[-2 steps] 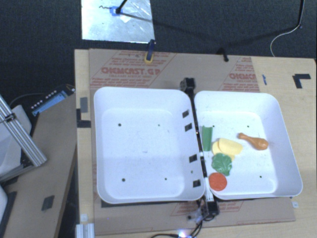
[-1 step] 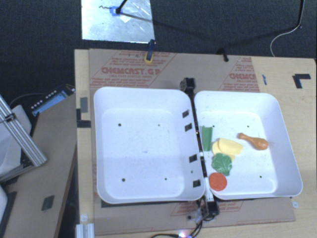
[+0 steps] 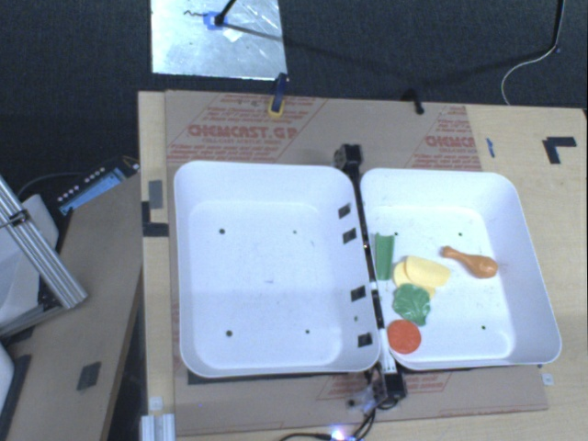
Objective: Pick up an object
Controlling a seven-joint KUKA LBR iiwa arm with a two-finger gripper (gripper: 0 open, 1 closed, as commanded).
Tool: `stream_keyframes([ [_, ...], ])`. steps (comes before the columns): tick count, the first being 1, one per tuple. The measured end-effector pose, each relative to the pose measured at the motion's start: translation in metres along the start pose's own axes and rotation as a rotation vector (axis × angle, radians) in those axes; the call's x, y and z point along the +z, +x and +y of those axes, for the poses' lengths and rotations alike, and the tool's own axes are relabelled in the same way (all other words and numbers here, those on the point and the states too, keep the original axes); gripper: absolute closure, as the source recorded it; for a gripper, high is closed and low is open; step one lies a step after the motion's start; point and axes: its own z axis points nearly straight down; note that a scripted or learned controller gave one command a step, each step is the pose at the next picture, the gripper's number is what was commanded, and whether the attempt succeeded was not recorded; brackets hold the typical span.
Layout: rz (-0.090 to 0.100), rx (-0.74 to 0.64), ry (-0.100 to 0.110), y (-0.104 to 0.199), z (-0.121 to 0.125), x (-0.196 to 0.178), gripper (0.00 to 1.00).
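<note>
Nothing is lifted yet; the whole pick lies ahead of me. The orange drumstick [image 3: 470,262], yellow piece [image 3: 422,271], green piece [image 3: 412,302] and red disc [image 3: 403,336] lie in the right bin [image 3: 514,214].

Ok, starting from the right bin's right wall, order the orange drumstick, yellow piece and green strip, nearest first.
1. Orange drumstick, right of the cluster.
2. Yellow piece, in the middle.
3. Green strip, by the centre divider.

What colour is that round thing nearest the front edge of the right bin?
The round disc is red-orange, seen plainly in the camera view.
</note>
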Motion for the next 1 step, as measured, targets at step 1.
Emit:
stream_keyframes([
  [1, 0.0, 0.0, 0.0, 0.0, -0.0023, -0.0051, 1.0],
])
